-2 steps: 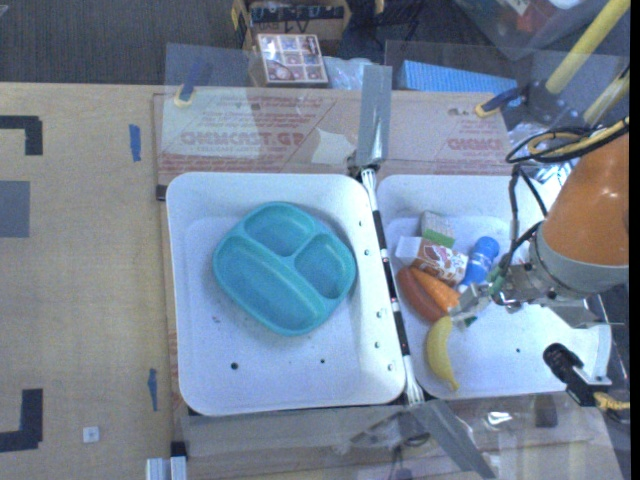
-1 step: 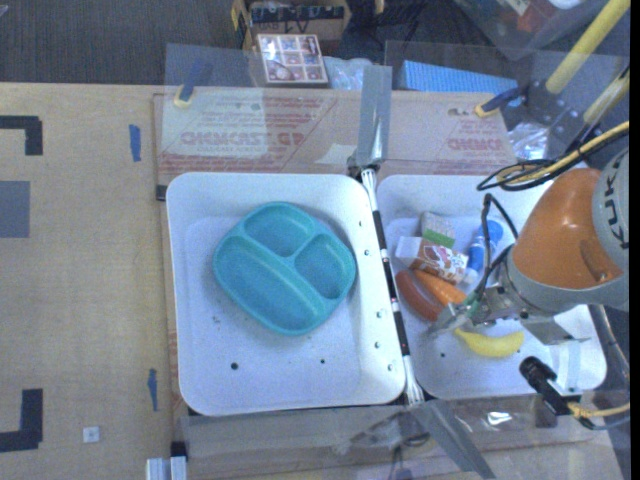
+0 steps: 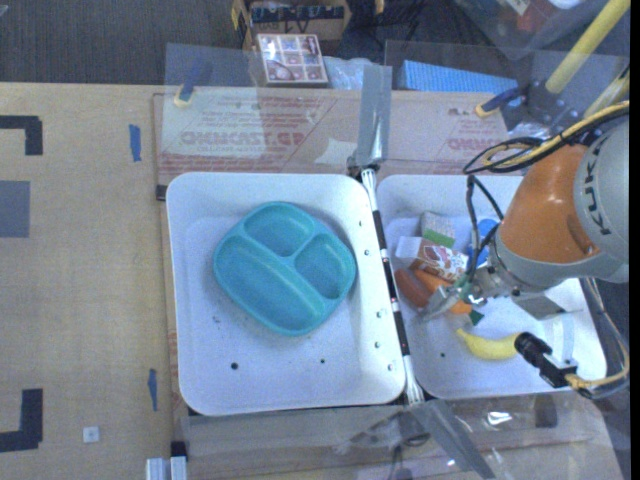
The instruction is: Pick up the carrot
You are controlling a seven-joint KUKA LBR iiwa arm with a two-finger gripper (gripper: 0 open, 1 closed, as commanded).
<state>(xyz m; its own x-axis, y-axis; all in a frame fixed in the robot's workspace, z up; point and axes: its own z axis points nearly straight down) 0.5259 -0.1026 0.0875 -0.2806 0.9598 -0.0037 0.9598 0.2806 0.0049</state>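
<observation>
Camera view: gripper (image 3: pixel 452 303) down in the right bin (image 3: pixel 560 383), beside the carrot (image 3: pixel 418 284).
Cannot tell whether clenched or released (fingertips blurred against clutter). Carrot near the bin's left wall, small boxes (image 3: pixel 437 248) just beyond, banana (image 3: pixel 485 345) nearer. Open floor along the near edge. Left bin (image 3: pixel 200 368) with teal divided plate (image 3: pixel 285 266).

Grey arm (image 3: pixel 610 198), orange band, black cables

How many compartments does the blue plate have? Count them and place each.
3. The blue plate in the left bin has one long compartment along its lower-left side and two smaller ones along its upper-right side.
</observation>
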